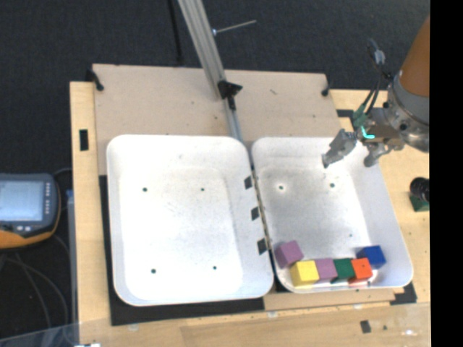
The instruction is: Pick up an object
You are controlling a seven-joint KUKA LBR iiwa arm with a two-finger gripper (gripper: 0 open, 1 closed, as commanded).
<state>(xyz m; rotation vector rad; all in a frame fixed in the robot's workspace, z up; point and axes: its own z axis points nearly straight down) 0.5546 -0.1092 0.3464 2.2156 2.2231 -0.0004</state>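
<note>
Several small blocks lie along the near edge of the right bin (376, 194): a purple block (289, 252), a yellow block (305, 272), a second purple block (326, 268), a green block (343, 270), an orange block (361, 270) and a blue block (372, 256). My gripper (356, 152) hangs over the far right part of that bin, well above and away from the blocks. Its two fingers are spread apart, open, with nothing between them.
The left bin (181, 215) sits beside the right one on the wooden bench. A slanted metal rail (206, 42) runs down to the gap between the bins. A small screen device (25, 201) sits off the bench at left.
</note>
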